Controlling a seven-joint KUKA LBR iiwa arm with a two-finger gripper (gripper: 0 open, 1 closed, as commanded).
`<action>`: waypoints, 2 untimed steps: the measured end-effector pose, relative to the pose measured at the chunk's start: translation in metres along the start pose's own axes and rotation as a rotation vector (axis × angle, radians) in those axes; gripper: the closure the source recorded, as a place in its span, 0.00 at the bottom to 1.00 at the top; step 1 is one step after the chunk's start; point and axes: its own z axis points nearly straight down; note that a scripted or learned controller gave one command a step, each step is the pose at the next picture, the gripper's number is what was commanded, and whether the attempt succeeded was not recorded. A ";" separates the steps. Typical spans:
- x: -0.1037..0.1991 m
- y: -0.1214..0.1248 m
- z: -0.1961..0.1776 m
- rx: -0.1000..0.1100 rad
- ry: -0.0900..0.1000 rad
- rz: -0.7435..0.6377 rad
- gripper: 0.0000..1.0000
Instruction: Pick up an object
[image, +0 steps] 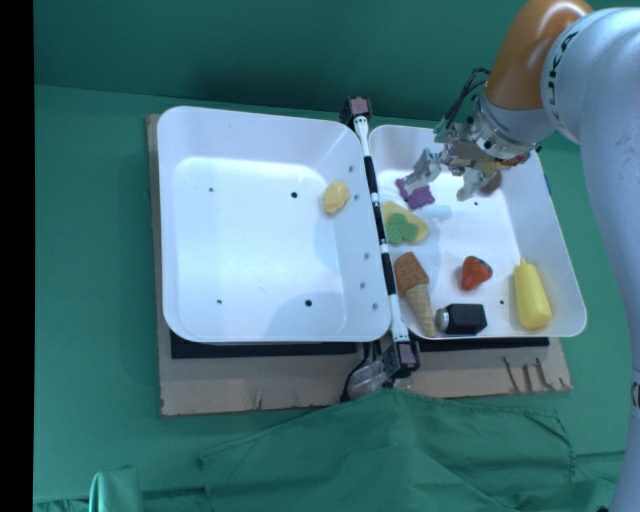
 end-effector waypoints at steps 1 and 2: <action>-0.001 0.003 0.038 -0.011 -0.001 0.001 0.00; -0.002 0.006 0.021 -0.024 -0.004 0.003 1.00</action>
